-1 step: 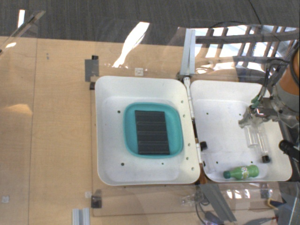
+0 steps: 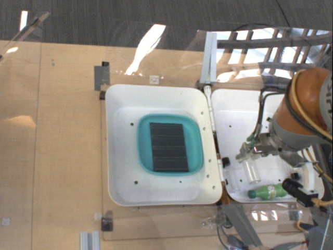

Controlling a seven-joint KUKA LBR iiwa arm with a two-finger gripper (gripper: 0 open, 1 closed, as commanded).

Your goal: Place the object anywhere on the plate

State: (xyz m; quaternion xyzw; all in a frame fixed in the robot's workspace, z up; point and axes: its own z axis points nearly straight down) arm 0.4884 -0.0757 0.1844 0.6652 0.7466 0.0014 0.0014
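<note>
A teal plate [image 2: 195, 145] with rounded corners lies in the middle of the left bin [image 2: 122, 155]. A dark ribbed rectangular slab [image 2: 169, 147] rests flat on the plate. A green bottle [image 2: 268, 191] lies on its side near the front edge of the right bin [image 2: 234, 113]. My gripper [image 2: 251, 165] hangs over the right bin, just above and to the left of the bottle and apart from it. A pale, clear-looking part points down from the gripper toward the bin floor. The grey and orange arm [image 2: 304, 108] covers the right side of that bin.
A raised rim [image 2: 212, 134] separates the two bins. Metal frame bars [image 2: 270, 46] stand behind the right bin. Cables and a black fitting [image 2: 296, 189] sit at the right bin's front right corner. Bare wooden bench [image 2: 52, 139] stretches to the left.
</note>
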